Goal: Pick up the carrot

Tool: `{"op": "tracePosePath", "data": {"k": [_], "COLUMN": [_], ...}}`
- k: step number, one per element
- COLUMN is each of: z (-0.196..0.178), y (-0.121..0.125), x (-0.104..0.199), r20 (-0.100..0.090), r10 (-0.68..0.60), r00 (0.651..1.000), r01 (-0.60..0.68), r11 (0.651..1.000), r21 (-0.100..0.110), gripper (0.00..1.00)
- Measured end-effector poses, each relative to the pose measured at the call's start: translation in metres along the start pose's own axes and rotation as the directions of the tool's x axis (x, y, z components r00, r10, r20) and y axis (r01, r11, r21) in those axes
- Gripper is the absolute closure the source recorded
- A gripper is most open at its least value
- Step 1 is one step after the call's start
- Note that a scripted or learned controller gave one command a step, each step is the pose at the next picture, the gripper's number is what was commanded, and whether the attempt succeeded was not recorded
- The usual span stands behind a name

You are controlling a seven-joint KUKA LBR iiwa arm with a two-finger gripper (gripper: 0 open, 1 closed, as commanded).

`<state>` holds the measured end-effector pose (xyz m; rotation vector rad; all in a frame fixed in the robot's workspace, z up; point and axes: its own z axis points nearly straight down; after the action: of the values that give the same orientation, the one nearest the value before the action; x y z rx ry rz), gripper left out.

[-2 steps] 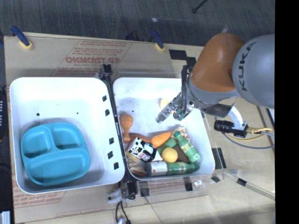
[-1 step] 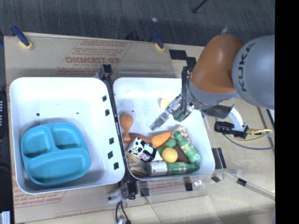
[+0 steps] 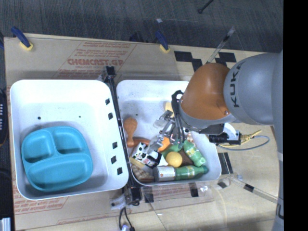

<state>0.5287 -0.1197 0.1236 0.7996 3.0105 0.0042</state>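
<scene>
The end effector [image 3: 165, 137] sits low in the right bin [image 3: 144, 88] — right at the carrot [image 3: 164, 144] — whether it is clenched, I cannot tell.

Carrot [image 3: 164, 143]: I see a small orange piece in the right bin, lying in the heap of toy items toward that bin's near side. Only a short stretch of its orange surface is exposed; the rest is hidden, so I cannot tell its full shape or tilt. It sits just above a yellow round item and beside green ones, touching the clutter around it.
</scene>
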Motion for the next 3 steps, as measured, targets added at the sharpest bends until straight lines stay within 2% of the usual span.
{"op": "tracePosePath", "data": {"k": [1, 2, 3], "z": [0.006, 0.006, 0.010], "y": [-0.011, -0.009, 0.000], "x": [0.024, 0.027, 0.003], "r20": [0.040, 0.039, 0.017], "r10": [0.182, 0.277, 0.490], "r00": [0.982, 0.960, 0.872], "r01": [-0.181, -0.277, -0.490], "r11": [0.983, 0.961, 0.872], "r21": [-0.023, -0.018, -0.018], "gripper": [0.00, 0.00, 0.00]}}
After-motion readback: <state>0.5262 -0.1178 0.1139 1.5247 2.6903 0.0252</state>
